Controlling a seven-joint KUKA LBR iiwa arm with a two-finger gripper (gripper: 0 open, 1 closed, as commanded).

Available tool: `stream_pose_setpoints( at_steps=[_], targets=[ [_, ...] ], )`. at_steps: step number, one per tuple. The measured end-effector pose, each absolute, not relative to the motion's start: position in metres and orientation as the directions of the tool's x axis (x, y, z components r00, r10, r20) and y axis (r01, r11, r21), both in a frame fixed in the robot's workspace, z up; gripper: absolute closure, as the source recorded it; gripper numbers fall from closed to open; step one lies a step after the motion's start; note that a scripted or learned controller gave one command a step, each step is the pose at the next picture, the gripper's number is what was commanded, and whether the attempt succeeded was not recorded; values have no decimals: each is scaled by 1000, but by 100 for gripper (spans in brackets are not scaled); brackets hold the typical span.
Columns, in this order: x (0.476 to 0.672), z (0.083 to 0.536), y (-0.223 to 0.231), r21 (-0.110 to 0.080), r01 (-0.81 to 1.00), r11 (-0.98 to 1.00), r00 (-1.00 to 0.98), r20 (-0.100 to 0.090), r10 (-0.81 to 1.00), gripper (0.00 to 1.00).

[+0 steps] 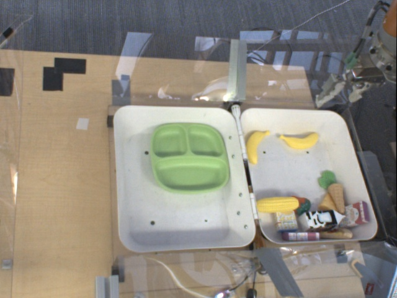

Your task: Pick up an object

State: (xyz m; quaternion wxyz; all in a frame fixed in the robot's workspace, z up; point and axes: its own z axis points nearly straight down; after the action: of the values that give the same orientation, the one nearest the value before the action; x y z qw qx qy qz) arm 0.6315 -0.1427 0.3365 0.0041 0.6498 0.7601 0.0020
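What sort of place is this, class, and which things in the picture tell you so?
Most likely a robotics lab set up for grasping trials. Two shallow white bins sit on a bench; one holds a green divided plate, the other toy food such as bananas and corn. Cables trail nearby.

Even, diffuse overhead light; white bins (pixel 186 241) bright, nearly washed out. Soft shadow under the green tray (pixel 189 157). Glare streaks on clear panels (pixel 217 92) behind; focus slightly soft throughout.
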Motion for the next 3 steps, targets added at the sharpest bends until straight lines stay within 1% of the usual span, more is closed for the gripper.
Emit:
stream_pose_setpoints(
  at_steps=[1, 2, 3],
  targets=[
    [670, 223, -104, 4, 1000, 30, -30, 0, 1000, 0],
    [638, 107, -150, 28, 996, 89, -89, -9, 996, 0],
    [676, 98, -107, 25, 1000, -15, 16, -2, 1000, 0]
  ],
)
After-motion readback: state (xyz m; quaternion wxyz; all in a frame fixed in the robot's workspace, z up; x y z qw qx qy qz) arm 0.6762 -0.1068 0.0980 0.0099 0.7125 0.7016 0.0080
